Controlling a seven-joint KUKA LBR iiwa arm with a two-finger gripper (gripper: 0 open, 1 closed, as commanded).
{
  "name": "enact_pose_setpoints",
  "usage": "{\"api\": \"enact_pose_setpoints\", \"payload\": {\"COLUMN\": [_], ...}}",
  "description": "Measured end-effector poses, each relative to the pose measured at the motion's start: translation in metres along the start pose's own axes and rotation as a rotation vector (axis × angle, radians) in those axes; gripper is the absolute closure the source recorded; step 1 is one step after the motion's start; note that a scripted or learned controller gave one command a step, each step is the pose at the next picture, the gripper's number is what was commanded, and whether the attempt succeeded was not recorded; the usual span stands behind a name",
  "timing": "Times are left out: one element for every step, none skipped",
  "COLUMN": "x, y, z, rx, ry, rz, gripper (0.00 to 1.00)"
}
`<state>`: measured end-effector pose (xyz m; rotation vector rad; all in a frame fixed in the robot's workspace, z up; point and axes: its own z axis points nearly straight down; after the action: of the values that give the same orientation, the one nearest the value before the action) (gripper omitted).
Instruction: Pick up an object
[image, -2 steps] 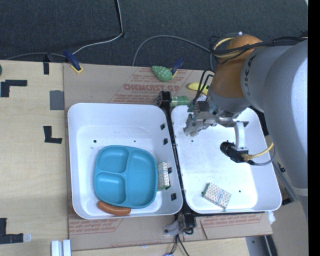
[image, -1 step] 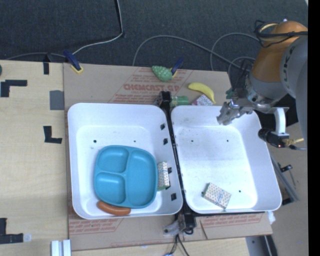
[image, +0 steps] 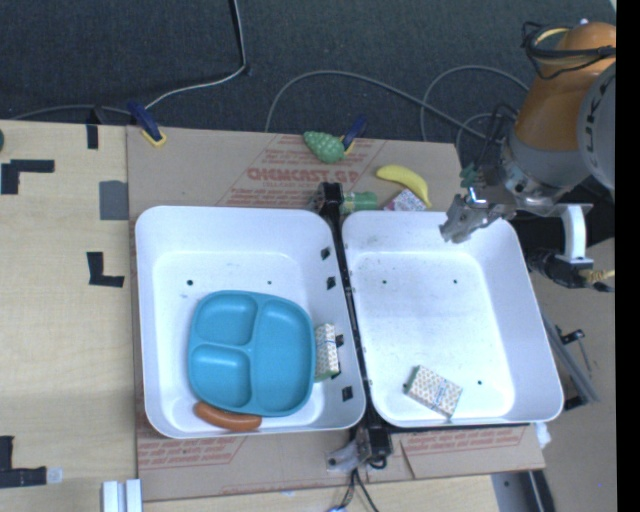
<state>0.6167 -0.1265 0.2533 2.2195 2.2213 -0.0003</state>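
- The gripper (image: 458, 228) is seen over the far right corner of the right bin (image: 520, 300), low above the rim; whether its jaws are open or closed cannot be told, and nothing is seen held between them.
- The only object in that bin, a small patterned box (image: 434, 390), lies flat near the near wall, well apart from the gripper, toward the near side and slightly left.
- Its long axis is judged to run slantwise, from far left to near right.
- A blue tray (image: 250, 352) is left in the left bin.
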Motion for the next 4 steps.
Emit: {"api": "enact_pose_setpoints", "payload": {"x": [-0.001, -0.010, -0.088, -0.023], "y": [-0.013, -0.015, -0.040, -0.065], "z": [0.008, 0.006, -0.044, -0.015], "rx": [0.002, 0.002, 0.000, 0.003], "ry": [0.000, -0.001, -0.001, 0.002], "rz": [0.001, 0.001, 0.002, -0.001], "gripper": [1.00, 1.00, 1.00, 1.00]}}
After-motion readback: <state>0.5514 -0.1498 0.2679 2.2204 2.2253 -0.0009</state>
